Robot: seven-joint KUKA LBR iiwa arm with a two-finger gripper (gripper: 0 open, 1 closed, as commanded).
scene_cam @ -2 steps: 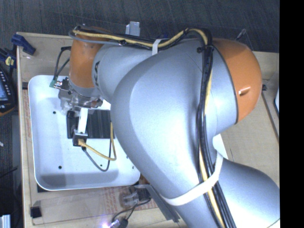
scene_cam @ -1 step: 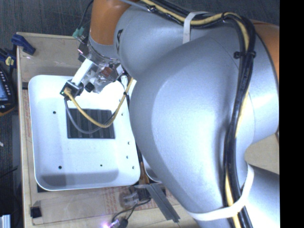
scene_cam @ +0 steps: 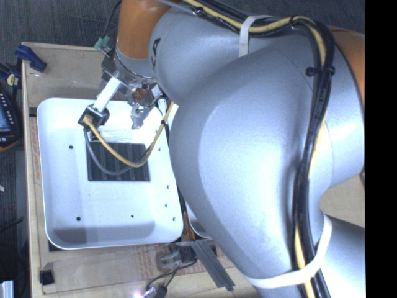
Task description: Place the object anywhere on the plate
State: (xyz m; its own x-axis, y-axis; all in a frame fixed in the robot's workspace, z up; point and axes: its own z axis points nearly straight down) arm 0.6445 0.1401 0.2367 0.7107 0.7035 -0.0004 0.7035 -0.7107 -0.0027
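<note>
The object [scene_cam: 116, 133] is a small, pale, flat-looking piece lying in the upper middle of the left bin [scene_cam: 62, 210], in the left half of the frame, at the top edge of the dark slotted rectangle in the bin's floor. It is whitish like the bin, so its outline is hard to make out and its exact shape cannot be told; it seems to lie flat, stretched left to right. A plate cannot be made out with any certainty; a rounded white rim [scene_cam: 193, 231] peeks out at the bottom centre of the frame, just right of the left bin.
</note>
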